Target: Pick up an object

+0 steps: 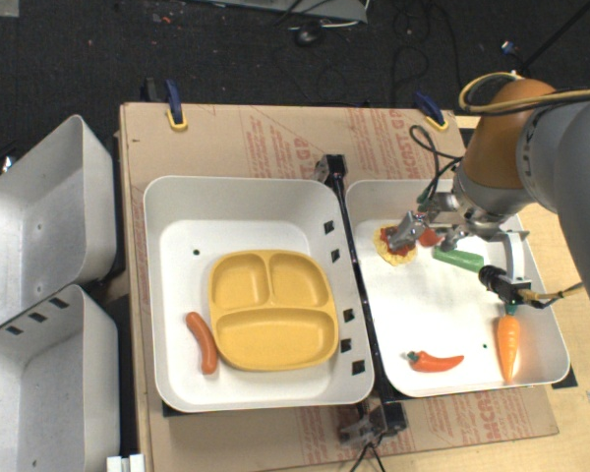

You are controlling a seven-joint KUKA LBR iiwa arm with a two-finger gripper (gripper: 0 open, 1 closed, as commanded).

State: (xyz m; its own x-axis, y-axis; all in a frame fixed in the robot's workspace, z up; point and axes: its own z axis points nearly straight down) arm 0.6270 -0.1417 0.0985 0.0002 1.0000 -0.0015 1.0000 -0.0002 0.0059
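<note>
Hovering over the upper-left corner of the right bin (541, 362), the pincer (413, 230) sits low, right by a small flat pizza-like piece (394, 247), yellow with red on it. Can't tell if the pincer is wide or narrow, metal parts blur together there, and nothing visibly sits in it. Nearest candidate is that pizza-like piece: it lies just below and to the left of the pincer in the camera view, touching or nearly so, can't say which. It's roughly round, no real long axis. Next nearest is a green item (459, 259) just to the right and slightly below, long axis running left-right with a slight tilt down to the right. A bit of red shows just right of the pincer, too small to identify. Further off in the same bin: an orange carrot (508, 346) near the right wall, long axis vertical in the view, and a red chili pepper (437, 362) near the front wall, lying roughly horizontal. Left bin (167, 205) holds a yellow divided tray (272, 309) in the middle and a sausage (203, 341) just beside the tray's lower-left edge, tilted near vertical. My read: short descent onto the pizza-like piece is the likely move; flat thing, hard to pinch.
</note>
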